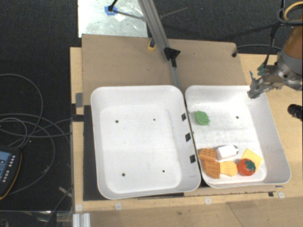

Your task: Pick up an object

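The right bin [265, 126] holds a green knobbly piece [202, 117] near its left wall. Along its front lie a brown waffle [209, 161], a white block [227, 152], an orange-yellow piece [228, 169], a yellow wedge [252, 155] and a red tomato-like fruit [245, 167]. My gripper [254, 91] hangs over the bin's far right corner, well away from all the objects, with nothing seen between its fingers.
The left bin [137, 141] sits beside the right one, joined by black clips [188, 136]. A slanted grey pole [156, 22] crosses the back of the brown bench. Cables lie on the floor at the left.
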Available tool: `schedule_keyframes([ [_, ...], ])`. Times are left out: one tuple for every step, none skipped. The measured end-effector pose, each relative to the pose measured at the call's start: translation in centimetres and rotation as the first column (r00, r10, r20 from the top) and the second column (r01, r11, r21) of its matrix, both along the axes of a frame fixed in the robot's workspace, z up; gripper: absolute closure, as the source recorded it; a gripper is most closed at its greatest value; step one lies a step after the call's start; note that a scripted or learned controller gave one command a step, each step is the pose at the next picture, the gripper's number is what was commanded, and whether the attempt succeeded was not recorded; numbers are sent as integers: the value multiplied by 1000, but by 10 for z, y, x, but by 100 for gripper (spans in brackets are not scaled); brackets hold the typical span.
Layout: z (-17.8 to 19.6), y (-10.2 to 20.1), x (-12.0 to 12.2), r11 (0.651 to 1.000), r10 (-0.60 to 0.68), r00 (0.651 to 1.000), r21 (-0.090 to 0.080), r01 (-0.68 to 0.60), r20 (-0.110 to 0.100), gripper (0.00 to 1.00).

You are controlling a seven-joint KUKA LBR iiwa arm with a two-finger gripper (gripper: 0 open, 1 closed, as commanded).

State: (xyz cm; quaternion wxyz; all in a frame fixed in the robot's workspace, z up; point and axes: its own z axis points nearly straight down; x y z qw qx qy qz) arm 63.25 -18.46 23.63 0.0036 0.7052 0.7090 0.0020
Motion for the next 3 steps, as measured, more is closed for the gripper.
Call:
schedule_keyframes([
  [-10,53,13,1000,5,1000,4,-5,-5,100],
  [-18,105,24,1000,5,1000,4,-5,-6,100],
  [-21,165,30,1000,6,1000,5,-6,-5,100],
])
